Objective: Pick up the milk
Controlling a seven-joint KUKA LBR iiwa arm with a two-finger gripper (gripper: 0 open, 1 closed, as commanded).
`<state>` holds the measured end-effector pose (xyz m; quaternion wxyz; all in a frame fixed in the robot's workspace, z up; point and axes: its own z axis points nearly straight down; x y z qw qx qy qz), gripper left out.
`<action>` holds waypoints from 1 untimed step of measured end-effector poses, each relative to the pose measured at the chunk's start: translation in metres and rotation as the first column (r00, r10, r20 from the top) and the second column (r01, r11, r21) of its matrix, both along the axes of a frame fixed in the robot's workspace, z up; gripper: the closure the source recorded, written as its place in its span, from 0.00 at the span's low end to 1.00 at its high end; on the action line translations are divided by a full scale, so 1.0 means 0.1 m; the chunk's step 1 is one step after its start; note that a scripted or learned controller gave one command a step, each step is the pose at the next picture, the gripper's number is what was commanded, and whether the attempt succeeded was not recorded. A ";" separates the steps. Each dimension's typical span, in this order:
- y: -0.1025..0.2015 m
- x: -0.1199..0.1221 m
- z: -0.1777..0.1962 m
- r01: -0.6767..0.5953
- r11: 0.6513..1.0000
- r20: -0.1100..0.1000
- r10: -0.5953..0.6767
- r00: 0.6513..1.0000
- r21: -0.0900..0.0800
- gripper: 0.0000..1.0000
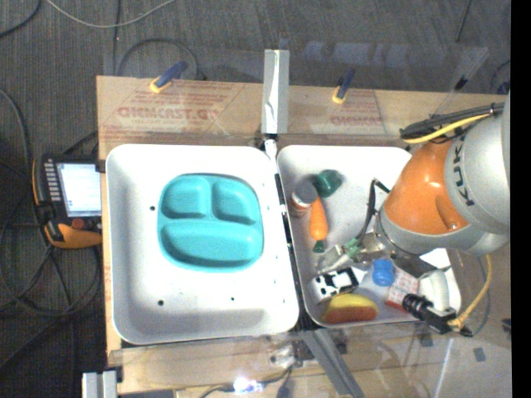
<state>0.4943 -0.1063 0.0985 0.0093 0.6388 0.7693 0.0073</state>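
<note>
Milk (335,282) lay in the right bin (353,159), near side, beside a yellow toy (349,308) | end effector (353,249) hovered just above it, grip state impossible to tell | advice: descend straight, straddle the carton, avoid the carrot (319,220).

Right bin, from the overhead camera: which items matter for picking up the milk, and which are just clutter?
For the job:
- milk carton, black-and-white, near the bin's front
- gripper, just above the carton

Lying about:
- carrot
- yellow-and-red item at the front wall
- blue cap
- teal divided tray in the left bin
</note>
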 end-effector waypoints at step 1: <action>-0.01 -0.03 -0.08 0.002 1.000 -0.004 -0.002 1.000 0.000 0.00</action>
